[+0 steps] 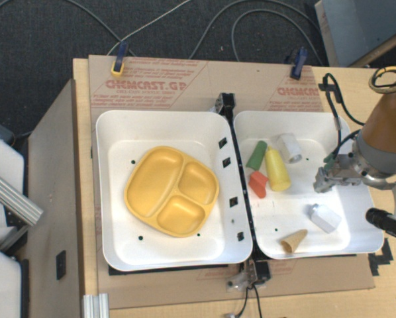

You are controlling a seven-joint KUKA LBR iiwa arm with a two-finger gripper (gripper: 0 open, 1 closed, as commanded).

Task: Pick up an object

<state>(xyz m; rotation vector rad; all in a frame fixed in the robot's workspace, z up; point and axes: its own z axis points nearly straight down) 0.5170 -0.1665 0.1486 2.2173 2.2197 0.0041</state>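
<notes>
- Two shallow white bins sit side by side on the bench: the left bin (112,197) fills the middle-left of the frame and the right bin (337,244) the middle-right, their inner walls touching along a dark divider.
- The left bin carries one yellow divided plate (171,191), lying flat and turned at an angle; it looks too broad to be a handy pick.
- The small things lie loose in the right bin, likely so the arm, entering from the frame's right, reaches them easily: a green piece (256,154) leaning against a yellow bottle (277,169), a red piece (258,183) just below them, and a white cylinder (290,148) toward the top.
- Lower down lie a white block (324,218) and a tan cone (293,240), apart from each other.
- The gripper (330,176) hangs over the right part of that bin, below the orange band; whether its tips are spread or closed I cannot tell, and nothing visibly sits between them.
- The white block is the nearest thing, just below the gripper in the frame; the yellow bottle lies to its left, with bare floor between.
</notes>
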